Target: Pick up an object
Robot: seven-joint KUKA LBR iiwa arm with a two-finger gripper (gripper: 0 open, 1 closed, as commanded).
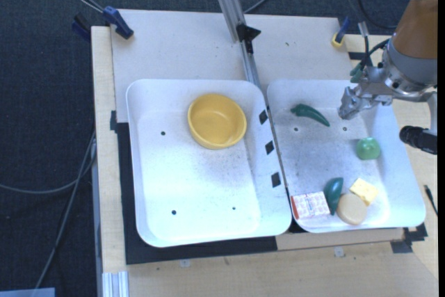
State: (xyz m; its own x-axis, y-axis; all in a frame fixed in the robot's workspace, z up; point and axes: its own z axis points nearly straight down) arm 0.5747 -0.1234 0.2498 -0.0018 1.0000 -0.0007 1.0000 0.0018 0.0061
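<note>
Camera view puts the gripper [350, 108] above the right bin [389, 222], between a dark green pepper [310, 114] and a pale green ball [368, 148], apparently nothing in it. Approach stage, I reckon; next, descend onto one.

- Two white bins [149, 219] [410, 209] are shown, side by side.
- One yellow bowl [217, 120] is seen.
- Two dark green pieces [311, 114] [334, 188], one light green ball [368, 148], one yellow block [364, 190], one tan round [351, 209] and one red-and-white box [310, 205] are counted.
</note>
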